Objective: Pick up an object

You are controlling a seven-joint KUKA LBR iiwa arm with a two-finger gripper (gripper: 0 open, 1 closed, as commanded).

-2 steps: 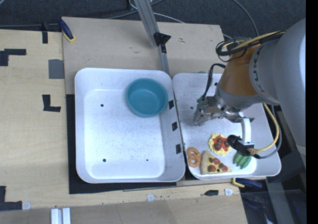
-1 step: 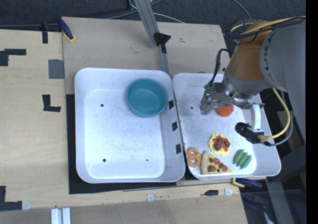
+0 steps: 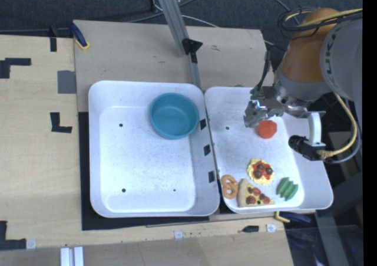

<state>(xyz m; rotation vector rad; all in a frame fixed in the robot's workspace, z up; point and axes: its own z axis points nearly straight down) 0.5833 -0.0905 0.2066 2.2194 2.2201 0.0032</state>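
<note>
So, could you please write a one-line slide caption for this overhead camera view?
Claw poised in the right bin beside a red ball; blue bowl in the left bin.

A single camera is fixed above the table [image 3: 147, 40] and looks down on it at a slant, not straight overhead. It stands far enough back to take in both white bins whole, the left bin [image 3: 106, 141] and the right bin [image 3: 227, 111], together with the bare table surface beyond their far edges and a strip of dark floor past the table's far edge. The table's near edge runs close to the bottom of the frame. The arm [image 3: 312, 52] enters from the right side of the view, over the right bin's far right corner. A slanted metal post [image 3: 171, 8] crosses the far edge of the table.
</note>
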